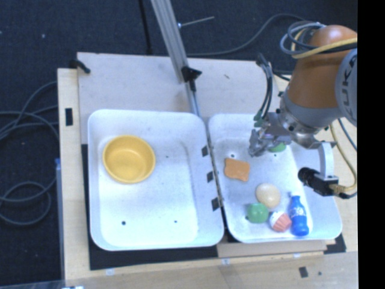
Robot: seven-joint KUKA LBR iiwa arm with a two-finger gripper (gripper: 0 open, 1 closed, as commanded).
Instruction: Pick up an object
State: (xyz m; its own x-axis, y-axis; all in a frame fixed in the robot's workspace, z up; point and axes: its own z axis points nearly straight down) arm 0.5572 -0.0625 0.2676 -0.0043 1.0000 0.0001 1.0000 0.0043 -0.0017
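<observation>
Nearest the camera, well below the jaws (260, 146), a blue bottle (298, 215), green ball (257, 212) and cream egg (267, 194) are looking light but slippery, while just beneath the jaws, whose spread I cannot tell, the orange sponge-like block (236, 169) is lying flat, likely soft, best pinched across its short sides.

The bench (132, 80) is pale board; two white bins lie on it, the right bin (231, 131) under the gripper (260, 146); the left bin (180, 161) beside.

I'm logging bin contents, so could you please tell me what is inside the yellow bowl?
The yellow bowl in the left bin shows only its own bare yellow inside. Nothing covers it, so no part of the inside is hidden.
</observation>
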